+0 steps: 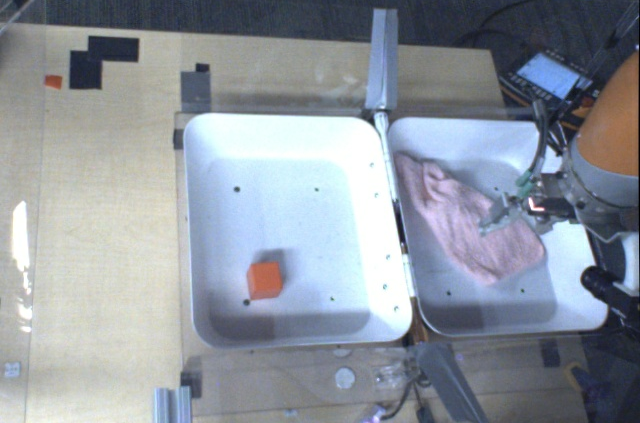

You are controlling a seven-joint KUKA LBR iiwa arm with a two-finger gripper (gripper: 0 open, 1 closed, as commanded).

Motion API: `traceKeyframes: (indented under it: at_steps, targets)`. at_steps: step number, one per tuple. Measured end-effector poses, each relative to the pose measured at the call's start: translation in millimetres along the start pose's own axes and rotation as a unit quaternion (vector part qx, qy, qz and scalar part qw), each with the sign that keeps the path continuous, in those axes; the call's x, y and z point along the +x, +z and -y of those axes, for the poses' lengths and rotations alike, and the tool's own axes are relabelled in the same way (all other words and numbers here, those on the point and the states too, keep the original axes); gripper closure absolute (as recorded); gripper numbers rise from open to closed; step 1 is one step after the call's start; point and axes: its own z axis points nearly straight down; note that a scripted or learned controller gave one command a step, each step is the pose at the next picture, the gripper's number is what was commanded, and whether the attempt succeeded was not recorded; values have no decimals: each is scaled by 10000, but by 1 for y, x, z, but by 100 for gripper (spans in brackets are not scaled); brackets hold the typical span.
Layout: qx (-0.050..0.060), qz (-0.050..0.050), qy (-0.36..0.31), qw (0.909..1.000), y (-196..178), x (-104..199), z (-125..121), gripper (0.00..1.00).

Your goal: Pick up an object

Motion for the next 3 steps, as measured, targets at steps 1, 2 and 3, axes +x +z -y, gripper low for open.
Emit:
traceKeyframes:
  at_steps: [1,2,3]
  targets:
    - [-21,7,-1479,9890,-39,32,-31,0]
    - [1,0,-991,9951,88,9,-60,0]
    - [-86,28,-1469,9891,135,16,-42,0]
